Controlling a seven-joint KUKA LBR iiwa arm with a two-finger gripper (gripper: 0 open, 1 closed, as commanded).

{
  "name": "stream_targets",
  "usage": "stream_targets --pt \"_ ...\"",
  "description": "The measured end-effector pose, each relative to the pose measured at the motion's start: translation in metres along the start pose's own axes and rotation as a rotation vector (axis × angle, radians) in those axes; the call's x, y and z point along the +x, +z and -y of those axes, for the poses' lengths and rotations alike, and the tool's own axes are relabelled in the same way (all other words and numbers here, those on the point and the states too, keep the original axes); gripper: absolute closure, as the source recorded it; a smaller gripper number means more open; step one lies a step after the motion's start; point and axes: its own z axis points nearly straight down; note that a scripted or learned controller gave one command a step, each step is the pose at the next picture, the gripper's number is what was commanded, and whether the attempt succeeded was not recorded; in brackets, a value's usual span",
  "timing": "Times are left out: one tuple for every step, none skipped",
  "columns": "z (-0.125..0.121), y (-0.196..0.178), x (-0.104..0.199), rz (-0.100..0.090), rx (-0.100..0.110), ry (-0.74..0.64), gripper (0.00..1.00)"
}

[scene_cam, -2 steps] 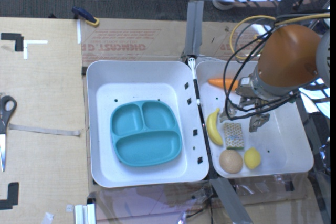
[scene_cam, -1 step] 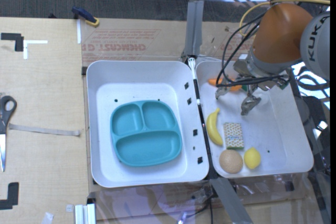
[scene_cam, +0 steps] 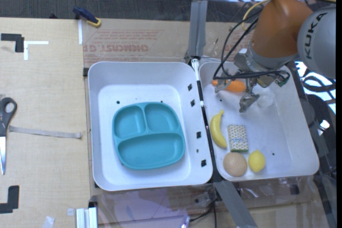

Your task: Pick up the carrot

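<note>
Gripper (scene_cam: 249,100) over right bin (scene_cam: 299,136), finger state cannot be told, carrot (scene_cam: 233,86) just beside it, banana (scene_cam: 216,128) nearby

Fixed overhead camera, slanted down, both white bins (scene_cam: 96,131) in frame

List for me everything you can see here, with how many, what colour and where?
Shallow white plastic bins: two, white, side by side on the bench.
Divided teal plastic plate: one, teal, in the left bin.
Orange carrot: one, orange, far end of the right bin, partly under the arm.
Yellow banana: one, yellow, right bin, by its left wall.
Speckled rectangular sponge: one, yellowish-green, right of the banana.
Tan round fruit: one, tan, near end.
Yellow lemon: one, yellow, beside the round fruit.
Metal scissors: one, grey, bench's left edge.
Gripper: one, grey, just right of the carrot.
</note>
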Motion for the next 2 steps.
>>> stream_targets --pt "0.002 -0.011 -0.001 0.007 0.004 0.005 1.0" --pt "-0.056 -0.099 0.015 -0.003 -0.001 0.246 1.0"
